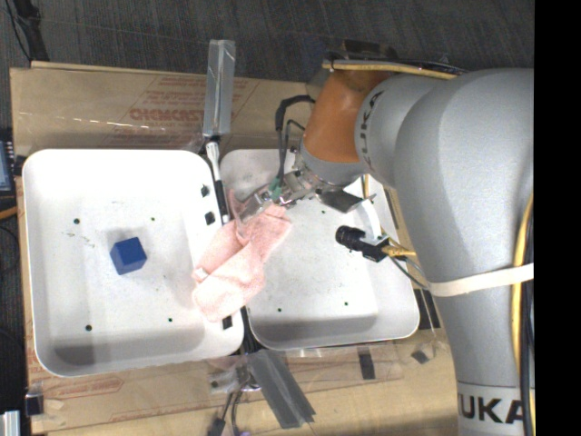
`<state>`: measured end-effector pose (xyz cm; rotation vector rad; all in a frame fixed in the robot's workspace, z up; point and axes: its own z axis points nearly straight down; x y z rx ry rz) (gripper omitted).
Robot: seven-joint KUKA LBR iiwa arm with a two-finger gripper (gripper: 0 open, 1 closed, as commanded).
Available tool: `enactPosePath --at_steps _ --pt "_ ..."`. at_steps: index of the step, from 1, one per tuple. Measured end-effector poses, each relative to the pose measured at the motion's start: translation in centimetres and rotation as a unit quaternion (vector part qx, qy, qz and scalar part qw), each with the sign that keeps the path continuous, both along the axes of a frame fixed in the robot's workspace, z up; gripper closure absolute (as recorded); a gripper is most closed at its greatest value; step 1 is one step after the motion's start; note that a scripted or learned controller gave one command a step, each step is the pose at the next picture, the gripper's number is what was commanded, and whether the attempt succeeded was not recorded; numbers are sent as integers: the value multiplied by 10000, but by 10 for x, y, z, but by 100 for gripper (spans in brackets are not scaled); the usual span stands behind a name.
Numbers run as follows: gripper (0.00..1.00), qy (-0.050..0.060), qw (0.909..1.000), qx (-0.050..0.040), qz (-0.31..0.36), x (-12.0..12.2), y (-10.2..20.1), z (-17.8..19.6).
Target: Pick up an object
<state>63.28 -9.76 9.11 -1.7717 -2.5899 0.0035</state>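
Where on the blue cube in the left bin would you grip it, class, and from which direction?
Grip the blue cube across two opposite side faces, coming straight down from above. It sits flat on the left bin floor with open space on every side, so its parallel faces probably suit two fingers well.

Bright, even overhead light; white bins [54,198] nearly overexposed; detail perhaps slightly soft.

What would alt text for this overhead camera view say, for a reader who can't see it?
A grey robot arm reaches in from the right, its end effector at the top corner of a pink cloth that drapes across the rims between two white bins. A blue cube sits in the left bin; the right bin holds most of the cloth.
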Motion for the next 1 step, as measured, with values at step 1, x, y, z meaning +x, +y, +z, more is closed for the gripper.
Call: enactPosePath --at_steps 1 --pt "100 7 10000 -3 1 0 -1 10"
